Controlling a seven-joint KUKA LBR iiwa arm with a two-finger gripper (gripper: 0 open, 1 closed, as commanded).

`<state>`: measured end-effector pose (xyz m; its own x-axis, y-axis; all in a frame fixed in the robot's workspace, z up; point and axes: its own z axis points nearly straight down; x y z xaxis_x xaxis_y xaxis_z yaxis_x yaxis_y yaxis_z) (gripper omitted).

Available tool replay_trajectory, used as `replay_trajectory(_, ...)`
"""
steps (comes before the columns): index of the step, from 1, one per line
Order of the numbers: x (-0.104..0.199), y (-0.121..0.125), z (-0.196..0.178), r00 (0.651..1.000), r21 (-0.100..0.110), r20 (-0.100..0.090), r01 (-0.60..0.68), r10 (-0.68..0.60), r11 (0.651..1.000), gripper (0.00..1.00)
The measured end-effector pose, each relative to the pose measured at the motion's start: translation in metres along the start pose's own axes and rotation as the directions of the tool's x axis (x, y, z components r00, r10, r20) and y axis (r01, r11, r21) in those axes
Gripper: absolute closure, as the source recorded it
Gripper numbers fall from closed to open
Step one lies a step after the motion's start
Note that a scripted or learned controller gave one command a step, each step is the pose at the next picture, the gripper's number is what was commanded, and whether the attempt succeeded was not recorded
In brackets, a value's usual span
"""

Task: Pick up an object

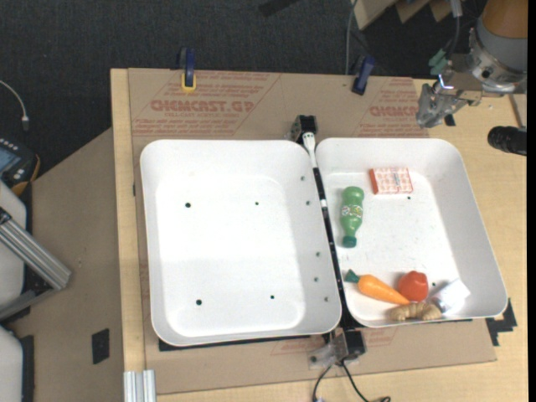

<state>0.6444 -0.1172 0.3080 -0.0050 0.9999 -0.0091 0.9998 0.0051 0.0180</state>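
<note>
A brown board (251, 99) printed with red lettering lies under 2 white bins (159, 224), pinned at its far edge by 2 blue clamps (188, 67). Dark carpet (126, 15) spreads beyond.

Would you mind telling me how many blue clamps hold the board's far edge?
2. One blue clamp sits on the far edge above the left bin; the other clamp sits above the right bin.
</note>
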Motion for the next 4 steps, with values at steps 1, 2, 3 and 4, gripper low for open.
replay_trajectory(1, 0.0, 0.001, -0.01, 1.0, -0.004, 0.002, 0.001, -0.001, 1.0, 1.0)
replay_trajectory(2, -0.001, 0.002, -0.021, 1.0, -0.007, 0.004, 0.001, -0.001, 1.0, 1.0)
replay_trajectory(3, -0.001, 0.002, -0.032, 1.0, -0.011, 0.006, 0.002, -0.001, 1.0, 1.0)
replay_trajectory(4, -0.001, 0.003, -0.042, 1.0, -0.015, 0.007, 0.002, -0.002, 1.0, 1.0)
